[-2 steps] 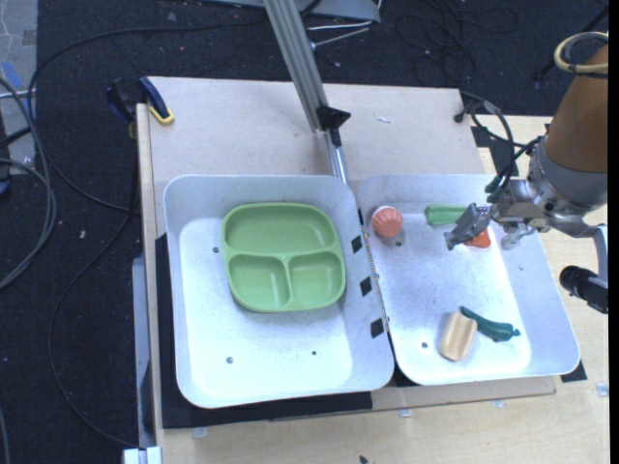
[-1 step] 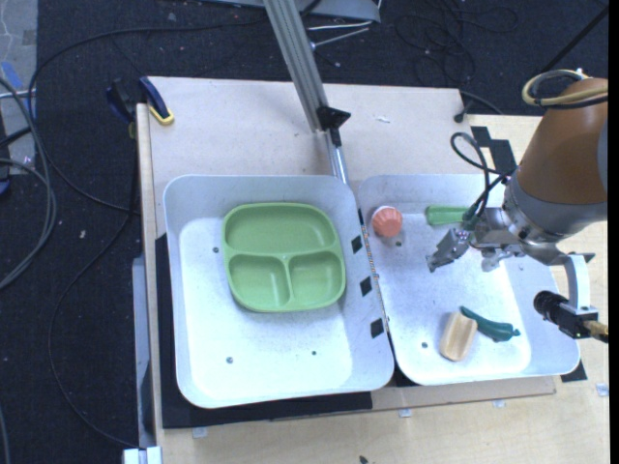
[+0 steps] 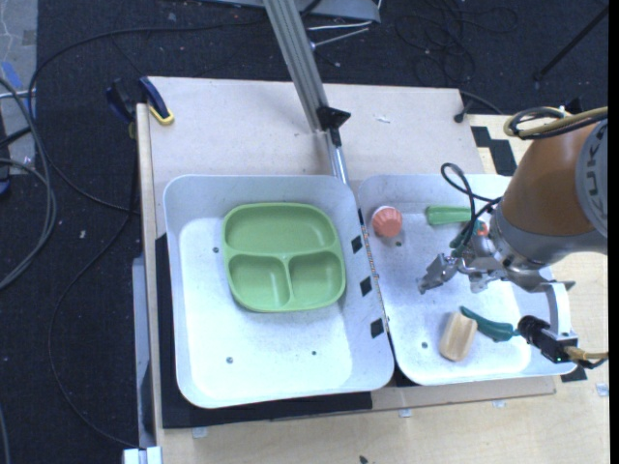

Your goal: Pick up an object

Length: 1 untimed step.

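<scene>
The tan block lies near the front of the right bin, a teal tool just beside it, an orange ball and green piece further back. The gripper hangs over bare floor between them, holding nothing; whether it is spread, I cannot tell. Approach step, I'd say: next, line up over one piece. The green plate sits in the left bin.

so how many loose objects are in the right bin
4: an orange-red ball at the far left, a green stick beside it, a tan block near the front, and a teal piece beside it. The arm may hide more.
</scene>
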Each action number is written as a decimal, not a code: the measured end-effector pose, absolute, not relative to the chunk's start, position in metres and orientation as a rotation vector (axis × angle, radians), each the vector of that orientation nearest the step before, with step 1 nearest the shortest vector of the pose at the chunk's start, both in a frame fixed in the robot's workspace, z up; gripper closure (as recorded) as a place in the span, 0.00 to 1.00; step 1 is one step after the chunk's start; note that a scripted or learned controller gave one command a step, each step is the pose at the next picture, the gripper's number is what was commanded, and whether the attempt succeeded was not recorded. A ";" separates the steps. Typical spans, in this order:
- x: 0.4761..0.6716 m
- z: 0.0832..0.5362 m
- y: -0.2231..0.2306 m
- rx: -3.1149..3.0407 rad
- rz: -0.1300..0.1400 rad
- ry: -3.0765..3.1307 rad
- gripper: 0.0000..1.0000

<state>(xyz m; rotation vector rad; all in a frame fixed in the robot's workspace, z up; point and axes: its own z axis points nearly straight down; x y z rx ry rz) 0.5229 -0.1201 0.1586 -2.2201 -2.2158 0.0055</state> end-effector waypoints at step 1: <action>0.516 0.097 -0.121 -2.220 0.004 -2.217 0.00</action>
